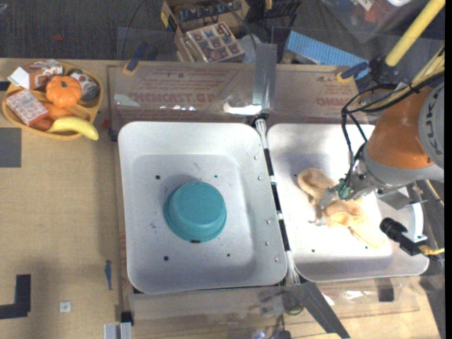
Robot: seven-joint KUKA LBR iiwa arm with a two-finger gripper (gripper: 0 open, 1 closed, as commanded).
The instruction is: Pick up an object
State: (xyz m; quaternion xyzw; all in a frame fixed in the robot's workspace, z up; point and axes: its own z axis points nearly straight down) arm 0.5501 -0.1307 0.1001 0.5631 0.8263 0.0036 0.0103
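Two white bins are set side by side: one teal bowl (196,211) in the left bin (141,154), one tan object (319,183) in the right bin (296,143). One gripper (326,210) is lowered there; its opening cannot be told.

Arm (406,143) reaching in from right, hand (326,207) lowered

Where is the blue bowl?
The bowl sits upside down in the middle of the left bin, far from the tool, which is over the right bin.
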